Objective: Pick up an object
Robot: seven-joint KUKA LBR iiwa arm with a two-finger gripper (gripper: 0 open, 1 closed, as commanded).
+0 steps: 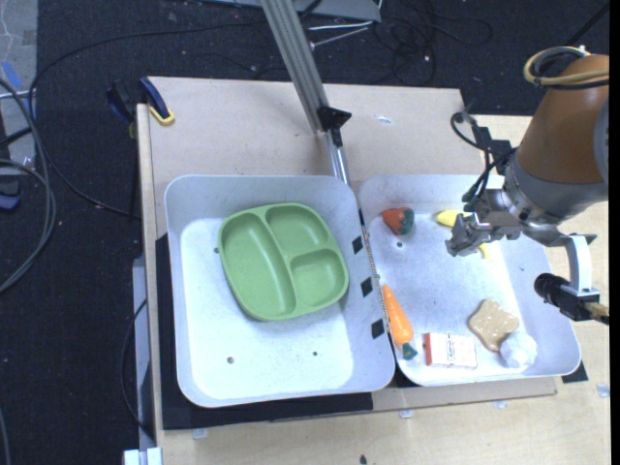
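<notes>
You see the surface (pixel 242 124) carrying two white bins side by side. The left bin (pixel 208 356) holds a green divided plate (pixel 283 260), lying flat in its upper middle part. The right bin (pixel 436 279) holds the loose things: a strawberry (pixel 398 220) near its upper left corner, a carrot (pixel 397 319) lying along its left wall, a small red and white box (pixel 450 350) near the lower edge just right of the carrot's tip, a piece of bread (pixel 491 324) to the right of the box, and a whitish lump (pixel 518 351) touching the bread at the lower right corner. A yellow thing (pixel 448 220) lies in the upper part of this bin, partly hidden by the arm's end. The gripper (pixel 463 238) sits over the upper middle of the right bin, right beside that yellow thing, with the grey and orange arm (pixel 567 134) coming in from the right of the frame. You cannot tell from here whether the jaws are apart or together, or whether anything sits between them. A blue and yellow clamp (pixel 155 102) sits at the surface's upper left corner.
</notes>
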